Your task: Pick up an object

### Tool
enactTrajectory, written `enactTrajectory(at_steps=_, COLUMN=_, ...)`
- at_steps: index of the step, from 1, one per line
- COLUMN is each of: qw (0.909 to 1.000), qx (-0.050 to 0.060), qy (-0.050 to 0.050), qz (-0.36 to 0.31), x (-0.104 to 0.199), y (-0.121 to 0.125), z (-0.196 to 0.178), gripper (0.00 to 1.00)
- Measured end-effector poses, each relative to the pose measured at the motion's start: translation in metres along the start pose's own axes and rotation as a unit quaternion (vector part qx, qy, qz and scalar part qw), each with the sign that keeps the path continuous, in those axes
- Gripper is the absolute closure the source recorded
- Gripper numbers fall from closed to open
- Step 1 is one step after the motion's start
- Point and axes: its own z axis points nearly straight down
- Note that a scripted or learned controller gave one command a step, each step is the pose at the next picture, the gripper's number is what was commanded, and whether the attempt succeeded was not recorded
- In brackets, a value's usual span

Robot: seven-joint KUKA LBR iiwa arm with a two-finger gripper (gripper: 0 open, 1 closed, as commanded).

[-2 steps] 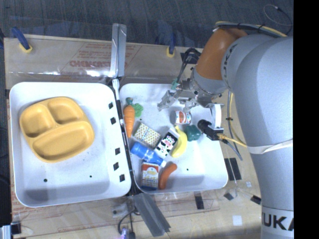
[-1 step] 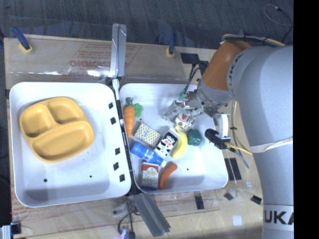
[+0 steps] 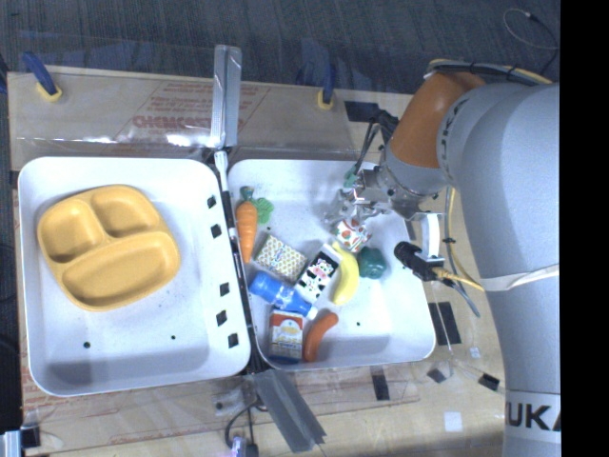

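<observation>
Tool: my tool (image 3: 360, 208) hung low inside the right bin (image 3: 400, 341), toward its far side. I could not tell whether it was open, closed or gripping anything.
Likely target: a small red and white object (image 3: 351, 235) sat directly under the tool, touching or nearly touching it. I judged this to be the thing being picked, though I saw no proof of a hold.
Neighbours of the target: a dark green piece (image 3: 371, 264) lay just beside it, and a banana (image 3: 344, 279) and a black and white carton (image 3: 318, 274) lay nearby, crowded enough to hinder a clean grasp.
Further from the target: a carrot (image 3: 246, 229) lay along the bin's left wall.
Left bin (image 3: 114, 350): it held a yellow divided plate (image 3: 108, 246), well apart from the target.
</observation>
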Motion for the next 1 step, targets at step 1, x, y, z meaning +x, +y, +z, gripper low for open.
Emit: enactTrajectory(at_steps=1, qw=1.0000, qx=0.000, qy=0.000, qz=0.006, x=0.0534, y=-0.0524, z=-0.1197, gripper=1.00)
